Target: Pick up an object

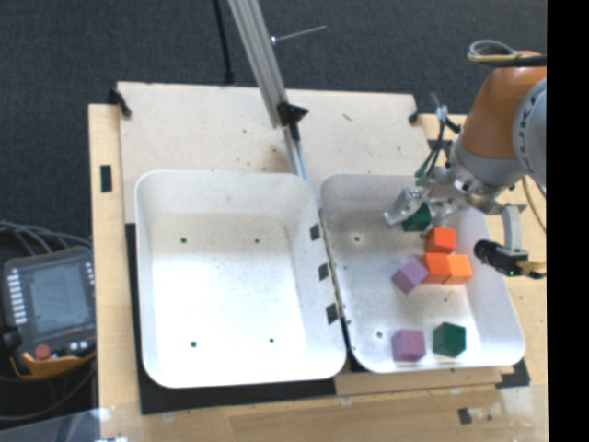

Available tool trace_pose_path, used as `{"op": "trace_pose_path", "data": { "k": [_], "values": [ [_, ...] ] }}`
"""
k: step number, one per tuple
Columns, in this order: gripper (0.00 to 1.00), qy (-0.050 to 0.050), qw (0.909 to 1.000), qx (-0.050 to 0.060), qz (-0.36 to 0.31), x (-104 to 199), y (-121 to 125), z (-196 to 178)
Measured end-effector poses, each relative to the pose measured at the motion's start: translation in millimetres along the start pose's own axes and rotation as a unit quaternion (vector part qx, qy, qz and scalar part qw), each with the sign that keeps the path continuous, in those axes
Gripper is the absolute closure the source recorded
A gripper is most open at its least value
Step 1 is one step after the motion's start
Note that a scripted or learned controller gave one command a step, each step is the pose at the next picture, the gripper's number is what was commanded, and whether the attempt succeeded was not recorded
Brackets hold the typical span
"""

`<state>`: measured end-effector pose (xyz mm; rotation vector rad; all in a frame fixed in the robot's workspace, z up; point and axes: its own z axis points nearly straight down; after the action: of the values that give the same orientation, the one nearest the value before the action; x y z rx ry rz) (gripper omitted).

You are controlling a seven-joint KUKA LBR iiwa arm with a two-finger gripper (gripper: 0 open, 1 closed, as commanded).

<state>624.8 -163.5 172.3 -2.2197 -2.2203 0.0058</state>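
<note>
My gripper (pixel 419 214) hangs over the upper part of the right bin (pixel 368 201), reaching in from the right. A small dark green block (pixel 418 218) shows between its silver fingers, and they are shut on it. Just below and to the right lie two orange blocks (pixel 443 239) (pixel 449 266), with a purple block (pixel 409 274) touching the lower one. Another purple block (pixel 408 344) and a second green block (pixel 449 339) rest near the bin's front edge.
The left bin (pixel 166 201) sits beside the right one, sharing a divider (pixel 327 270). A slanted metal rail (pixel 262 58) rises from behind the bins. A teach pendant (pixel 51 307) lies off the bench at the left.
</note>
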Motion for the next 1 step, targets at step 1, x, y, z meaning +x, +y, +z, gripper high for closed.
{"op": "trace_pose_path", "data": {
  "k": [1],
  "values": [
    [0.0, 0.0, 1.0, -0.001, 0.001, -5.2, -1.6, 42.4]
  ]
}}
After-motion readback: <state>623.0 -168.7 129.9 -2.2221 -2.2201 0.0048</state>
